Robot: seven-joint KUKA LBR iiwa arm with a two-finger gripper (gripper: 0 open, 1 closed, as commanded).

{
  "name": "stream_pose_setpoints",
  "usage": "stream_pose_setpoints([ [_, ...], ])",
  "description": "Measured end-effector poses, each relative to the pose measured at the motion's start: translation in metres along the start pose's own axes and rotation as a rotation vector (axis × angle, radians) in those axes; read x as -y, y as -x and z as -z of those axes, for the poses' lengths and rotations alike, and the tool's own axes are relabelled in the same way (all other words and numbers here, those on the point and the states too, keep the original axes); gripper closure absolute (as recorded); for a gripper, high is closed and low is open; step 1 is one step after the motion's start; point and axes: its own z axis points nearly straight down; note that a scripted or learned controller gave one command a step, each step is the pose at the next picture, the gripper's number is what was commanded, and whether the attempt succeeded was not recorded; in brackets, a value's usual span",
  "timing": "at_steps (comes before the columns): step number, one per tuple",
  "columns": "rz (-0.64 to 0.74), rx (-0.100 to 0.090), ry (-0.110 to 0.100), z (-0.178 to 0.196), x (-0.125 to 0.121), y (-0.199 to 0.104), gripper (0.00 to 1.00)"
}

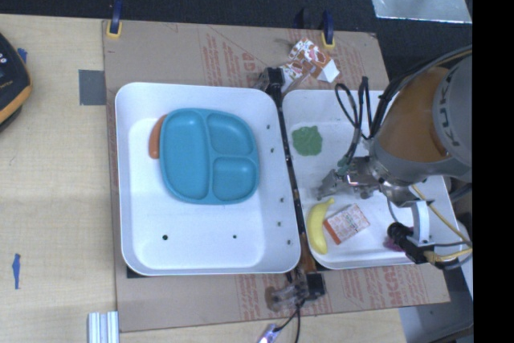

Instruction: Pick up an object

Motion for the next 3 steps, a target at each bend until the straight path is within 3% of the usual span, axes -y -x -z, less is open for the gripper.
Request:
stream_pose_setpoints([
  [1, 0.0, 0.0, 0.0, -0.008, 0.021, -0.007, 0.0],
  [2, 0.004, 0.001, -0.002, 0.002, 0.021, -0.006, 1.0],
  [3, -0.002, 0.001, 0.003, 0.093, 0.045, 0.024, 1.0],
])
